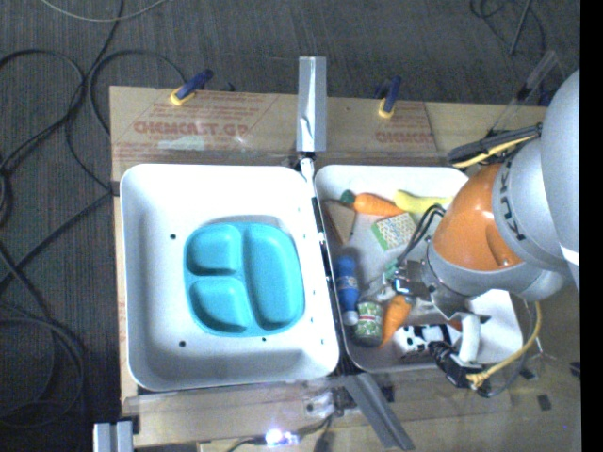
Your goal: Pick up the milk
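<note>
The milk (413, 340) looks like a small white carton with black patches, lying at the front of the right bin (325, 243). My gripper (409, 288) hangs low over the middle of that bin, just behind the milk, under the orange wrist band (471, 229). An orange carrot-like piece (397, 316) lies right below the gripper, between it and the milk. The arm hides the bin's right half.
The right bin also holds a blue bottle (347, 281), a green can (369, 320), a second carrot (377, 203), a banana (420, 200) and a green-white packet (393, 229). A blue divided plate (247, 276) lies in the left bin (141, 252).
</note>
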Available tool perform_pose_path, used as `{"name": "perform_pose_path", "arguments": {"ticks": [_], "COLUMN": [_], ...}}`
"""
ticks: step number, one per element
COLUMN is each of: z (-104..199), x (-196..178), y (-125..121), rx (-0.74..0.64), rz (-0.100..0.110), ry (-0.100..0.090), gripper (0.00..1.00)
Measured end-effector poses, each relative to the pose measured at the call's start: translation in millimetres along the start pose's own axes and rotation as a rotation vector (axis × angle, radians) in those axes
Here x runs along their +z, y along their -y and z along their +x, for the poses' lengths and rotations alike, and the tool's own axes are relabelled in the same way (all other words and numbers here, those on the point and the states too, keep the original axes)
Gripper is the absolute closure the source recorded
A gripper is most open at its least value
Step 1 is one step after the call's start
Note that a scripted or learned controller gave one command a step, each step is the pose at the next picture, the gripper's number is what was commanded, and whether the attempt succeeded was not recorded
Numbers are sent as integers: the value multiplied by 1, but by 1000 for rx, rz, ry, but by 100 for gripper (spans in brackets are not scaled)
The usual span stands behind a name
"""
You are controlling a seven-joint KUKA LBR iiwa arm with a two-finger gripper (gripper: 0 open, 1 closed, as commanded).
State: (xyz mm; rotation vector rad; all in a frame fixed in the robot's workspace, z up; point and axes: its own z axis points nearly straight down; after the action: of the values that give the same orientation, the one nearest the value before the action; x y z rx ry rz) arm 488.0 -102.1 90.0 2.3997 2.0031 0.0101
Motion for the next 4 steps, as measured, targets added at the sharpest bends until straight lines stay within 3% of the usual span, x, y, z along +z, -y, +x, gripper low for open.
{"name": "perform_pose_path", "arguments": {"ticks": [1,2,3,4], "z": [-60,-35,-87,-70], "x": [-82,1,-24,-7], "y": [-8,-5,-11,-12], "rx": [-33,-156,-320,-541], "rz": [18,7,18,13], "ry": [-2,-4,-7,-8], "gripper": [0,0,0,0]}}
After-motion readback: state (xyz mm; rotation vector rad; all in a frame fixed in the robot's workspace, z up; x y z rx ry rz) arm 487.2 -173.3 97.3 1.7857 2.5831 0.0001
